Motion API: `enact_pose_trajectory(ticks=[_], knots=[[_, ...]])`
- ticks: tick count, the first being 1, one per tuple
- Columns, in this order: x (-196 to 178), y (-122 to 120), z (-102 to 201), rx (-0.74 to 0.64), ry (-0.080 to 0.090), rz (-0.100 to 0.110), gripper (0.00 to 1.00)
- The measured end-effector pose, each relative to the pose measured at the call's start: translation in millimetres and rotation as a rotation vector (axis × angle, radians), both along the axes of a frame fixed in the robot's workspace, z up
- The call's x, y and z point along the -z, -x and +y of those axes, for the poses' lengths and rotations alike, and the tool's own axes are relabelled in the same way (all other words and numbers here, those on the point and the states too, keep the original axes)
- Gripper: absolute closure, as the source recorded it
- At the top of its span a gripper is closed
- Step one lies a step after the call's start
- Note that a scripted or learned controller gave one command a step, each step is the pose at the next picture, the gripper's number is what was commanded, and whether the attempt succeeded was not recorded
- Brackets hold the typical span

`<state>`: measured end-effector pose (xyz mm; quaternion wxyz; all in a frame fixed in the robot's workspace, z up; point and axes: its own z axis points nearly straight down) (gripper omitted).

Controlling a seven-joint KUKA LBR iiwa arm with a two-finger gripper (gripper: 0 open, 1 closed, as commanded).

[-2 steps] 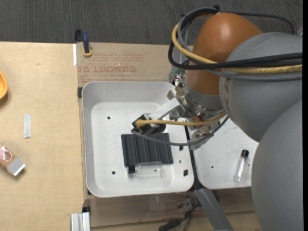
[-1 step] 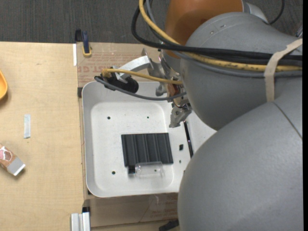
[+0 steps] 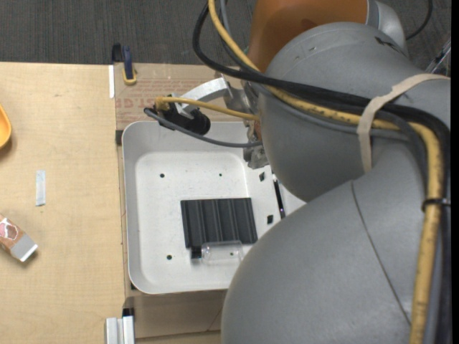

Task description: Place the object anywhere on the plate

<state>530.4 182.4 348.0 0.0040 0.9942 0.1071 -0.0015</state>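
Camera view is taken up on its right by the grey arm (image 3: 337,192) with its cables, which hangs over the right part of the white bin (image 3: 143,192), so I cannot tell how the gripper stands or whether it has hold of anything. In the bin lies a dark ribbed slab (image 3: 218,221), flat and roughly square to the walls. A small clear piece (image 3: 219,252) touches its near edge; I take this to be the object to place, though it is too faint to be sure. No ordinary plate is plain to see. The slab may be serving as one, and an orange rim (image 3: 3,129) at the far left of the wooden board (image 3: 64,120) may be another dish. To do this step well, the arm should come down straight and slowly so that the cables do not drag across the bin. It should release low over the middle of the target, since a light clear piece dropped from height would likely bounce or slide off the ribs. Lifting clear vertically afterwards would avoid nudging it.
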Motion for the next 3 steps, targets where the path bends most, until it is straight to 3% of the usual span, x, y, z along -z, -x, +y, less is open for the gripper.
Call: enact_pose_trajectory(ticks=[1,2,3], knots=[[9,-27,46,-0.145,-0.004,0.0,1.0],[-55,-72,20,-0.149,-0.005,0.001,1.0],[-13,-28,34,-0.383,-0.004,0.005,1.0]])
